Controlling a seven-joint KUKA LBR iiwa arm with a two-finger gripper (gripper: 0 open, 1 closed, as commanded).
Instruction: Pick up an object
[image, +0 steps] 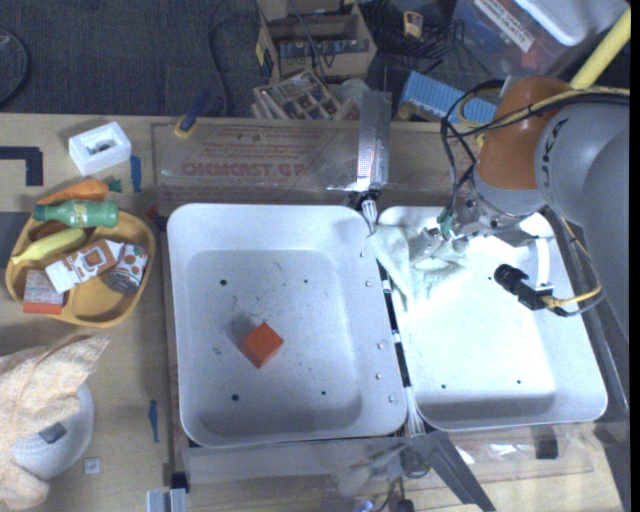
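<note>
Orange block (263, 344) in left bin (200, 400); no writing legible.

Strong light blows out the right bin (500, 350), its floor nearly pure white with glare, while the left bin (270, 400) reads an even grey. The orange block (262, 344) casts a short, soft shadow to its left. The picture is slightly soft and grainy, darkest along the top.

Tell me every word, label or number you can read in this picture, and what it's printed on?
No text here reads for certain.
Clear sheet behind the left bin: reddish capital letters, too faint and blurred to spell out.
Food packets in the yellow bowl: printing too small to read.
Green bottle: label blurred.
White box: dark marking, not readable.
Orange block: no writing visible.
</note>
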